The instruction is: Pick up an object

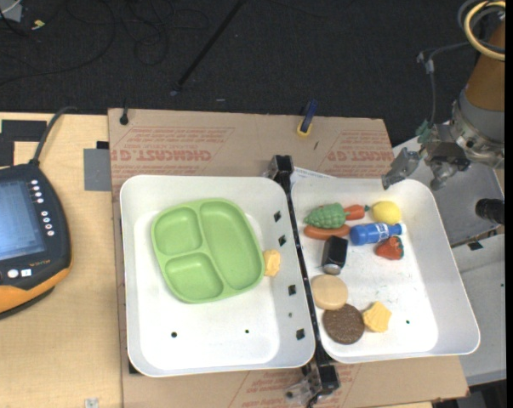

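Left bin (145, 330): green tray (207, 249) fills middle, yellow bit (272, 263) wedged at its right edge.
Right bin (447, 304): my pick pool, toys clustered toward divider, so far side lies open for approach.
My gripper (428, 161): parked above right bin's far corner, off pile; open or closed, cannot tell; nothing seen held.
Candidates: brown disc (344, 323), tan disc (330, 291), blue bottle (375, 233), black can (334, 253), lemon (386, 212).
Lemon nearest me, I judge easiest.
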`<state>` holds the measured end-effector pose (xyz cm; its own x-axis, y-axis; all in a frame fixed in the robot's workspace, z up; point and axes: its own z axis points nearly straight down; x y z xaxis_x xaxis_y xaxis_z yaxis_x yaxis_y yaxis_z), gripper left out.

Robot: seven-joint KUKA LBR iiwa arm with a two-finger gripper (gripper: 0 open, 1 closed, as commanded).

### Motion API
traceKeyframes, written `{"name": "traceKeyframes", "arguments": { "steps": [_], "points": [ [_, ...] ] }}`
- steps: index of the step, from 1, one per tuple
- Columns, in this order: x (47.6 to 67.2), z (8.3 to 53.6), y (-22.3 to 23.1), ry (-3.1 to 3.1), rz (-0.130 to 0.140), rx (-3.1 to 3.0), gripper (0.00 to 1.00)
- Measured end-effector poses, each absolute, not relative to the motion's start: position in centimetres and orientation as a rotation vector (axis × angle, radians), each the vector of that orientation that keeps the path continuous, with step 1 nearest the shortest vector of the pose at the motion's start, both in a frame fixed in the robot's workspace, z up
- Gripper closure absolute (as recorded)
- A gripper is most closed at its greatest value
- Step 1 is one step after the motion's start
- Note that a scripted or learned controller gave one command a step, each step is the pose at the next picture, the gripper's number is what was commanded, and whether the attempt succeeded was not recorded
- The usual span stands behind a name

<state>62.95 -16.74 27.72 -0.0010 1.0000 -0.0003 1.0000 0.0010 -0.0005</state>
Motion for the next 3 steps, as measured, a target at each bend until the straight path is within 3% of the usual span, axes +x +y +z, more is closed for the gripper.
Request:
{"name": "traceKeyframes", "arguments": {
  "steps": [1, 2, 3],
  "points": [
    [60.3, 14.2, -19.3, -2.212, 0.013, -2.213, 0.0],
    [58.1, 8.4, -16.8, -2.213, 0.005, -2.221, 0.0],
    [54.8, 8.8, -21.5, -2.218, 0.005, -2.221, 0.0]
  ]
}}
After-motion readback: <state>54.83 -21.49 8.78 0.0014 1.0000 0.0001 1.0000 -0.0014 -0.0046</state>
